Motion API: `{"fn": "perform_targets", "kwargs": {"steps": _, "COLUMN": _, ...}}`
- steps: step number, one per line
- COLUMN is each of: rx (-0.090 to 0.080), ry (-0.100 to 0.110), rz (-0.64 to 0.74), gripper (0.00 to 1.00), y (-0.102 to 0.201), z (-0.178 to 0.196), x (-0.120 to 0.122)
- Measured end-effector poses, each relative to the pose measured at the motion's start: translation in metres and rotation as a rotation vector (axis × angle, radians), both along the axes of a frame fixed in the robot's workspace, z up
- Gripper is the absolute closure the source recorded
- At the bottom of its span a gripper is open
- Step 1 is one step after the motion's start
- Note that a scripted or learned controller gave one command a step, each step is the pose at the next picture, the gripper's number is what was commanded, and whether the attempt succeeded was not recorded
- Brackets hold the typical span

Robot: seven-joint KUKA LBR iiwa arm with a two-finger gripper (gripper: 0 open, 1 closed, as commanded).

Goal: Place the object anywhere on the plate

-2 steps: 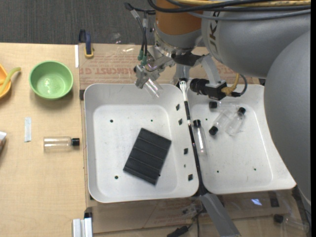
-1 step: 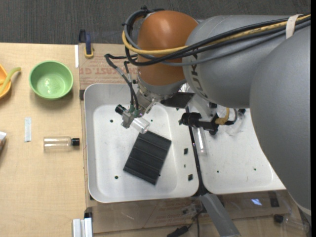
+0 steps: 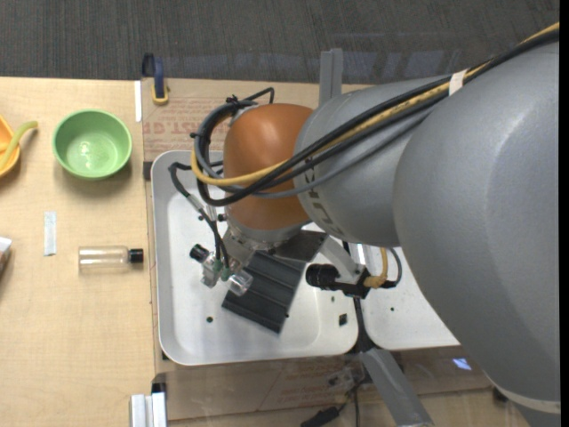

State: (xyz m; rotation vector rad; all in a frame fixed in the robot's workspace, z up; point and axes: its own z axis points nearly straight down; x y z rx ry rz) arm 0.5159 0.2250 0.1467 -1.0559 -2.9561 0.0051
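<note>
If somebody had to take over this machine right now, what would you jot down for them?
Gripper: low inside the left white bin, under the orange band. Whether it is open, or holding anything, cannot be told from this view.
Objects: a black ribbed block lies in that bin beside the gripper. A green bowl and a clear bottle sit on the wooden bench, outside the bin.
Done: no placement visible.
Left: confirm a grasp, then set the object on the plate.

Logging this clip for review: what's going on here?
The arm reaches over the left bin, its gripper low above the bin floor beside a black ridged block. Whether it holds anything is unclear. A green bowl and a clear bottle sit on the bench to the left.
</note>
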Motion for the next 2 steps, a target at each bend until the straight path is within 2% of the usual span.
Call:
{"fn": "perform_targets", "kwargs": {"steps": 1, "rx": 0.000, "ry": -0.004, "rz": -0.097, "gripper": 1.00, "y": -0.0153, "z": 0.0523, "x": 0.0814}}
{"fn": "perform_targets", "kwargs": {"steps": 2, "rx": 0.000, "ry": -0.004, "rz": -0.097, "gripper": 0.00, "y": -0.0152, "z": 0.0524, "x": 0.0814}}
